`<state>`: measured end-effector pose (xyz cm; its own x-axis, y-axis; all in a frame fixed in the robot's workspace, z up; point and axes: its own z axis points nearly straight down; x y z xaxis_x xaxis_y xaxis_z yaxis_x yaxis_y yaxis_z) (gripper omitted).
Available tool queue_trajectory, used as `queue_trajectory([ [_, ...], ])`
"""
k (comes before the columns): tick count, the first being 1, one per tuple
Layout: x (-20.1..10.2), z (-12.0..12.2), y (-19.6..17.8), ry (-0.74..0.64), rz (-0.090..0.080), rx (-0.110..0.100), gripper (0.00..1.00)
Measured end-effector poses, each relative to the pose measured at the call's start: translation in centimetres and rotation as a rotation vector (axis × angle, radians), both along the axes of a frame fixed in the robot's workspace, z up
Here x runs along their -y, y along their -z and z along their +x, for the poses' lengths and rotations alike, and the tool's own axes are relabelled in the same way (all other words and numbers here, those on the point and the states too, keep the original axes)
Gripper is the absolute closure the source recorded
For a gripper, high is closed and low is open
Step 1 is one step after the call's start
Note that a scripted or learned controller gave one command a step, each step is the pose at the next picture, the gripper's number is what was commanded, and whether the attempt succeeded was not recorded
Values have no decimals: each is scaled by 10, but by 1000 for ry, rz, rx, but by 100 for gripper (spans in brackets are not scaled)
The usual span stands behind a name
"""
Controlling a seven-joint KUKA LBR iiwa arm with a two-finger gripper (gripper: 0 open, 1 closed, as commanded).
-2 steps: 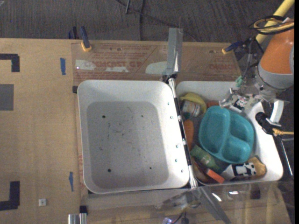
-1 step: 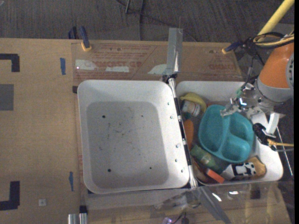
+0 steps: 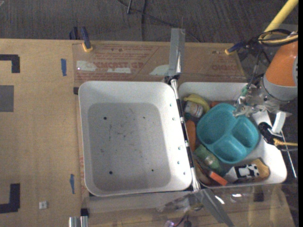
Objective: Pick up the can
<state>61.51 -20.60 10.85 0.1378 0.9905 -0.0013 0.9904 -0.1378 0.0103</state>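
Camera view, near edge first: right bin (image 3: 279,171) front corner has a black-and-white cow-like toy (image 3: 246,171) and an orange stick-shaped piece (image 3: 217,178) beside it. Just behind those, a green bottle-like item (image 3: 209,156) is tucked partly under the teal divided plate (image 3: 228,133), which takes up the middle of that bin. An orange carrot-shaped toy (image 3: 190,131) lies along the divider wall.

Further back, the can (image 3: 193,109) sits at the bin's back-left corner, close to the divider, its end showing, a yellow banana (image 3: 199,100) curling just behind it and the plate rim touching or nearly touching its right side. Left bin (image 3: 90,126) holds nothing I need.

My tool (image 3: 244,107) hangs over the plate's back-right rim, well apart from the can, nothing between its fingers; how wide they stand I cannot tell, too blurred against the metal.

Step in hand, my call: I'm not at the target yet. To do it well, I should travel left across the plate at safe height, centre over the can, and turn the fingers so they drop into the free gaps, not onto banana or plate rim. Risk: the wall crowds one side, so a skewed descent likely clips it or just nudges the can away.
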Motion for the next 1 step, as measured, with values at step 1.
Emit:
queue_trajectory([
  [1, 0, 0, 0, 0, 1, 1, 0],
])
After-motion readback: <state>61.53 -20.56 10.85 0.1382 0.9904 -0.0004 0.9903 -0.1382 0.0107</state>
